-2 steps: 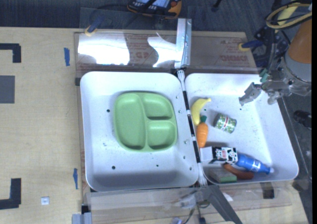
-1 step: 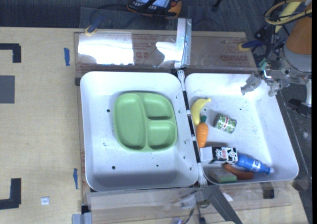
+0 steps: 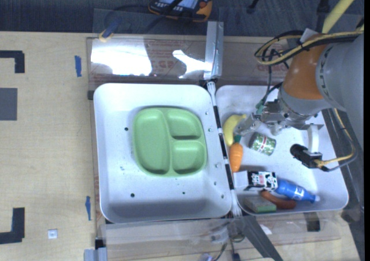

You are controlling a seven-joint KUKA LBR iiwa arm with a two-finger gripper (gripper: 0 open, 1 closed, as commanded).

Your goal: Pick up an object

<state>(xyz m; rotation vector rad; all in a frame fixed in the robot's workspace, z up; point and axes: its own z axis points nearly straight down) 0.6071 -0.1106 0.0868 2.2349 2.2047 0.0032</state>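
My gripper (image 3: 258, 126) hangs over the left part of the right bin (image 3: 332, 167), reaching in from the right. Just below it lies a small green and white can (image 3: 263, 144), tilted on its side. Whether they touch I cannot tell. A yellow banana (image 3: 230, 127) lies left of the gripper against the bin's left wall. An orange carrot (image 3: 236, 157) sits just below the banana.
Along the right bin's front are a black and white box (image 3: 263, 180), a blue bottle (image 3: 295, 190), a reddish sausage-like thing (image 3: 277, 199) and a green block (image 3: 259, 207). The left bin (image 3: 110, 138) holds a green divided plate (image 3: 170, 140).
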